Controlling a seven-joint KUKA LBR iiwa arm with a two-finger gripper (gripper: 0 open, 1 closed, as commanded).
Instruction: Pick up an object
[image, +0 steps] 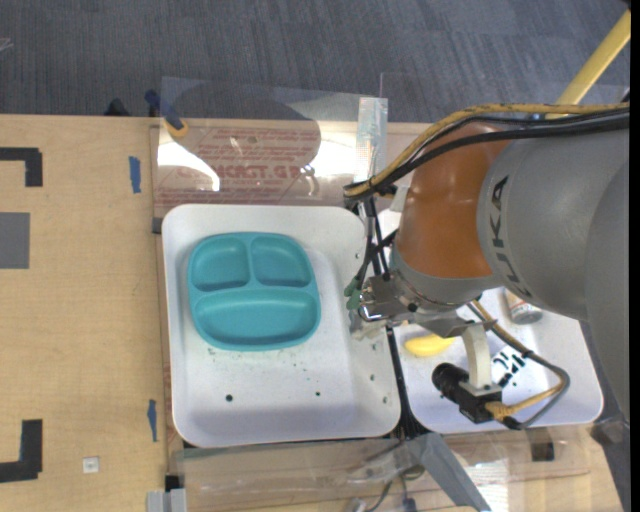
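Note:
A teal divided plate (254, 290) lies in the left white bin (280, 410), toward its back half. In the right bin (570, 395) a small yellow object (430, 345) peeks out beside the arm. A silvery object (525, 312) and a white item with black marks (510, 365) lie further right. The grey arm with its orange band (445, 220) hangs over the right bin. My gripper (372, 303) is low at the wall between the two bins, mostly hidden under the wrist. Nothing shows held in it.
Clear plastic sheeting (250, 160) lies behind the left bin on the cardboard-coloured bench (70, 300). Black and yellow cables (500, 400) loop from the wrist over the right bin's front. Small dark specks dot the left bin's floor near its front.

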